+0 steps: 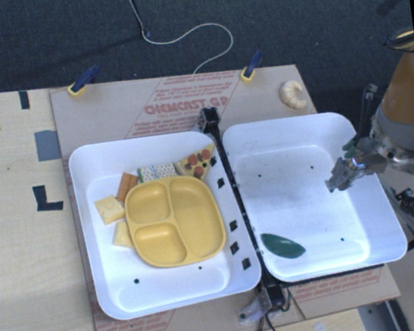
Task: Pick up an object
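A dark green flat piece [282, 246] lies near the front of the right bin [295, 141]. In the left bin [92, 215] a yellow divided plate [175, 220] rests over several food-like pieces: pale yellow squares [110, 210], an orange-brown strip [126, 186] and a pizza-like slice [197, 160]. My gripper [341, 178] hangs over the right side of the right bin, well to the right of the green piece and above it in the view. Nothing shows between its tips.
A beige ring-shaped object [294, 94] lies on the brown board behind the right bin. Blue-and-yellow clamps [83, 80] [251, 63] hold the board's back edge. A black divider [227, 189] runs between the bins. A cable [189, 37] loops at the back.
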You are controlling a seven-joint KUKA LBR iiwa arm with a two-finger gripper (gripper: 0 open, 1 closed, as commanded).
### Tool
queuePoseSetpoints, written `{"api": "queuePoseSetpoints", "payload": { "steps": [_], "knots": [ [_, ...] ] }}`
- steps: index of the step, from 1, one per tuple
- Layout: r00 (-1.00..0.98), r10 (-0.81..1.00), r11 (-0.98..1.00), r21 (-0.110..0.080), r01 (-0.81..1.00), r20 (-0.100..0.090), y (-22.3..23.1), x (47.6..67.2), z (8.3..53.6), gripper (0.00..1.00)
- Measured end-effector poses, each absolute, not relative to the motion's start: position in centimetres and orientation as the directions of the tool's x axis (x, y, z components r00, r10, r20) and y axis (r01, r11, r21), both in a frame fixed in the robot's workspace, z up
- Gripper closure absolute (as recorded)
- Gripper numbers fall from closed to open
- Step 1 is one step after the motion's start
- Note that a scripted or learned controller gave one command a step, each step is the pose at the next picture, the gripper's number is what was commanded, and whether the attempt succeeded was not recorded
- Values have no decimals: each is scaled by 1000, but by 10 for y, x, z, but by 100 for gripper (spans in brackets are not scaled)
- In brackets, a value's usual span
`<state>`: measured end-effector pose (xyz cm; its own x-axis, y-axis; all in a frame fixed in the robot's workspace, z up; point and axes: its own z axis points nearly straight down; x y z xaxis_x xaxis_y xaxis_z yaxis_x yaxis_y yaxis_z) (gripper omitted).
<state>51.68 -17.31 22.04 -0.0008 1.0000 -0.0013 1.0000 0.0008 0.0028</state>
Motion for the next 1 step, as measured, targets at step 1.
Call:
{"api": "queuePoseSetpoints", "payload": {
  "steps": [1],
  "knots": [
    [-1,1000,1,0,1000,0,-173,517,224,100]
  ]
}}
